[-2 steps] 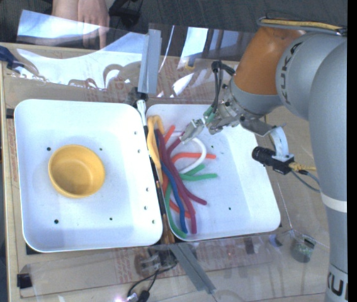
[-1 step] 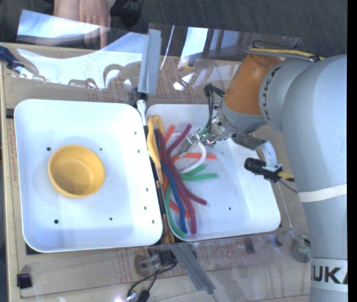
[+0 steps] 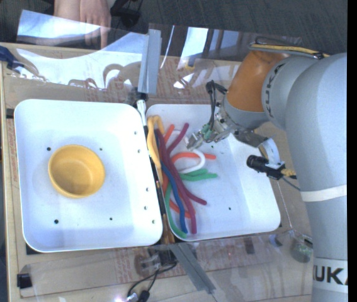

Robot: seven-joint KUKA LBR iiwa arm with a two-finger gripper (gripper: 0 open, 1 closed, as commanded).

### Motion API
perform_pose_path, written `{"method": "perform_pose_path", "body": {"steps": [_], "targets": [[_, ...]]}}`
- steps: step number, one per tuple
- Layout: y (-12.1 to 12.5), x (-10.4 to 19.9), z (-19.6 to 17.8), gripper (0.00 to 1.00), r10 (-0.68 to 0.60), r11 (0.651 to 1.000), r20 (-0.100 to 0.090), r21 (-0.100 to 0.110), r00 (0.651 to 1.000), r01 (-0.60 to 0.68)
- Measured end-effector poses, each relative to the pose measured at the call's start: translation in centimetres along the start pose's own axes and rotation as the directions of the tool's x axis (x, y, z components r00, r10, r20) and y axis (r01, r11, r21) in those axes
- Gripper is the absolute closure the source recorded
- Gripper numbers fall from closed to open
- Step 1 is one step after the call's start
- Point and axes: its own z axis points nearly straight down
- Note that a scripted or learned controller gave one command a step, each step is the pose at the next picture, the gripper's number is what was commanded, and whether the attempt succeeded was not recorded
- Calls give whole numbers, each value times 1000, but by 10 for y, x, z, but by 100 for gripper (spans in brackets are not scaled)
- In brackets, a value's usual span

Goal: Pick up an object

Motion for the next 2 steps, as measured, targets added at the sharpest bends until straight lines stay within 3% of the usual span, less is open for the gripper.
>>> {"method": "perform_pose_path", "body": {"steps": [1, 2], "targets": [[0, 0, 0, 0, 0, 1000, -1, 0, 1000, 0], [-56, -3, 12, 0, -41, 999, -4, 2, 999, 41]]}}
